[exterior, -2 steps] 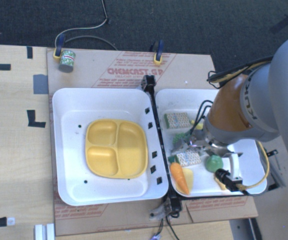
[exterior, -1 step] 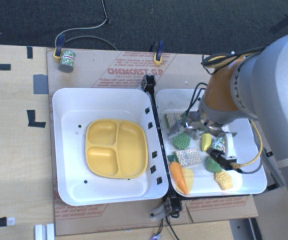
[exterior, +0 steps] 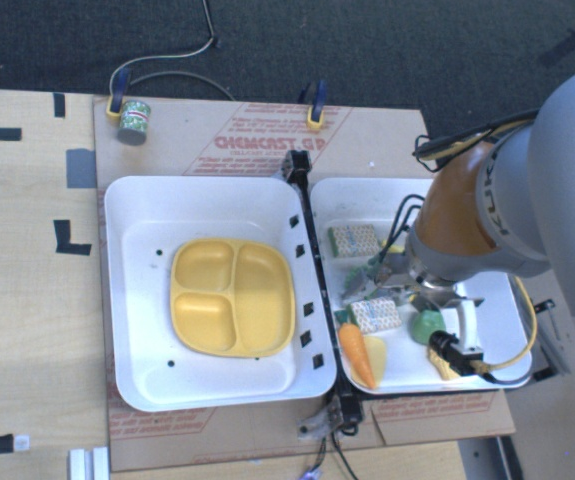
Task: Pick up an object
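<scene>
— Orange carrot point(exterior: 356, 354) in the rt bin point(exterior: 359, 191), near-left corner, and the gripper point(exterior: 369, 283) hangs over the middle of that same bin, arm in from the right.

— Where's the carrot vs the gripper?

— Nearer the camera and a touch left. Not touching, and a speckled block point(exterior: 375, 315) sits between them.

— Which way's it pointing?

— Long axis runs far-to-near, leaning a bit. Thick end w/ the green top faces the far side, and the thin tip points at the near rim, slightly right.

— And that speckled block?

— Just under the gripper on its near side, closest thing to it. Lying flat, long axis roughly left-right across the bin, a little tilted.

— Is the gripper clamped on anything?

— Can't tell. It's dark down there and the wrist covers it, so released or grasping, no call from me. Nothing visibly held.

— What else is in there?

— Second speckled block point(exterior: 354, 238) on the far side of the gripper, also lying left-right. Yellow wedge point(exterior: 378, 352) right beside the carrot, touching its rt flank. Green lump point(exterior: 427, 325) to the right of the nearer block, partly under the wrist.

— Left bin point(exterior: 117, 268)?

— Yellow divided plate point(exterior: 234, 296), flat, about centre. Well apart from the gripper.
</scene>
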Robot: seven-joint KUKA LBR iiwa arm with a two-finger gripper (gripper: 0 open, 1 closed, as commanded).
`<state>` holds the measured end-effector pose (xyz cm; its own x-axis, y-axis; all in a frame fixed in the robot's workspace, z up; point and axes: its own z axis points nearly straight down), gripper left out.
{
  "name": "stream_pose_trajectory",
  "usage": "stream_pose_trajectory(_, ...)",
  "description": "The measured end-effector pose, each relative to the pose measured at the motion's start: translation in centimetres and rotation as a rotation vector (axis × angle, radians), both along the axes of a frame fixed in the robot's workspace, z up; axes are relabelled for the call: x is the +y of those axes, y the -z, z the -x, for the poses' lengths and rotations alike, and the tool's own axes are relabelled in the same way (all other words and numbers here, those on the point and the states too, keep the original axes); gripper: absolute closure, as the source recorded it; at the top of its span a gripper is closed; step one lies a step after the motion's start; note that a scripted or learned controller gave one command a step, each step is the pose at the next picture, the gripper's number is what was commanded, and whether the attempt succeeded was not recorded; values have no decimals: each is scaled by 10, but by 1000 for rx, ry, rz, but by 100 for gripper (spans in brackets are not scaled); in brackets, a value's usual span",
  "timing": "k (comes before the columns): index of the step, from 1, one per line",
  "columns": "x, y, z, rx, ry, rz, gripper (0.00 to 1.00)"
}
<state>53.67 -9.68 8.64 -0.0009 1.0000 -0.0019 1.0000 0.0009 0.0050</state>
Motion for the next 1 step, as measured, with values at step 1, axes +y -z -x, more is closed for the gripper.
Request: stream_pose_trajectory(1,-8,1,-84,0,-1,0,0)
